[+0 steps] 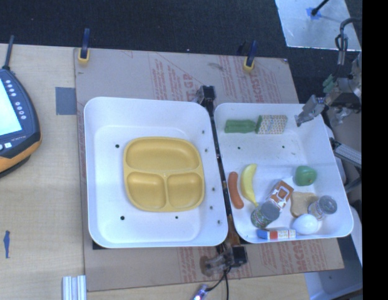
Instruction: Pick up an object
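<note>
The arm (344, 74) is cut off at the right edge, its end effector (308, 112) too small to read.

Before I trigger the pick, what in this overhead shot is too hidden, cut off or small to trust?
- End effector, camera view: small and dark at the right bin's far corner; open or shut is unreadable.
- Arm, camera view: cut off by the right edge.
- Can: label too small to read; the carton leans over it.
- White ball: partly covers the tube.

Two white bins (106, 167), one yellow tray (163, 172), one banana (248, 183), one sausage (234, 190), two cans (265, 215).
</note>
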Controlling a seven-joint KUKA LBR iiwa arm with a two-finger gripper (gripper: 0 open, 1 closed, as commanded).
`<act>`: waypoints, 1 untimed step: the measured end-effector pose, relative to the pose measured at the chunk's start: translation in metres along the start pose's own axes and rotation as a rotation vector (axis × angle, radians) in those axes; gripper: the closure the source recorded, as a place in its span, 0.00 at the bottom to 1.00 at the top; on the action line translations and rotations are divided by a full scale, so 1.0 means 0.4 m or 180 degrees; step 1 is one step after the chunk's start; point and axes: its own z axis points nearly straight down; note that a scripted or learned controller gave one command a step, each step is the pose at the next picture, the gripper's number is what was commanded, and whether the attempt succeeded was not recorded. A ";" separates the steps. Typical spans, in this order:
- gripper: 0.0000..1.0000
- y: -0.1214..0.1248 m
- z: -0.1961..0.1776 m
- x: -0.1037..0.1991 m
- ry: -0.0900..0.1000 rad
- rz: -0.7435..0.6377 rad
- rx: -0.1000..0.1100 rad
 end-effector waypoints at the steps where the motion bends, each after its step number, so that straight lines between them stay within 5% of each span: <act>1: 0.00 -0.041 0.472 0.119 -0.0002 -0.0007 0.0004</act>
